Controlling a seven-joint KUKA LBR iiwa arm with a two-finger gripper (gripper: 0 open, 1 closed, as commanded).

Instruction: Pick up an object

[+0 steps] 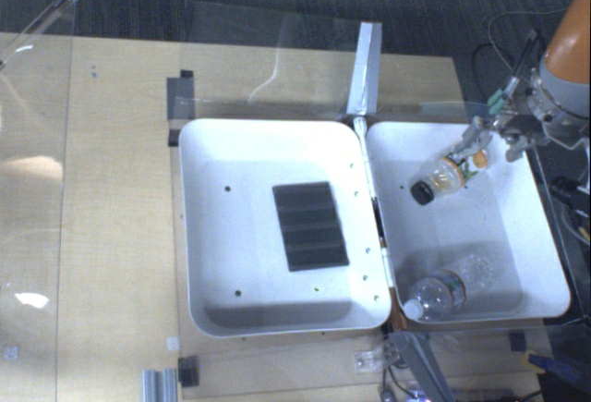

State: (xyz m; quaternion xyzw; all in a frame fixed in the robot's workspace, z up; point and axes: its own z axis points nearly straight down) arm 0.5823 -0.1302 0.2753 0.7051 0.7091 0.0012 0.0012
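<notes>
Where the arm [561, 106] reaches in from the right, its orange band [572, 47] sits at the upper right edge of the view, and the claw [480, 147] hangs over the far right corner of the right bin [489, 225]. Whether the claw is wide or narrow cannot be told, since its tip blurs into the thing below it.

Just beside the claw lies a small bottle [446, 175] with a yellowish label. It is slanted, its base toward the claw and its black cap [422, 193] pointing down-left toward the middle of the bin. The base meets the claw's tip in the view, but it is unclear whether the two touch, or whether the bottle is gripped or simply lying on the bin floor.

Near the front wall of the same bin lies a clear bottle [443, 291] on its side, its white cap [412, 308] toward the front left corner. It is well apart from the small bottle.

On the floor of the left bin [231, 234], near the middle, a black ridged slab [310, 225] lies flat, slightly turned.

Both bins sit side by side on the pale wooden desk [102, 206], touching along their inner rims. A grey metal strip [365, 67] stands behind the seam between them.
</notes>
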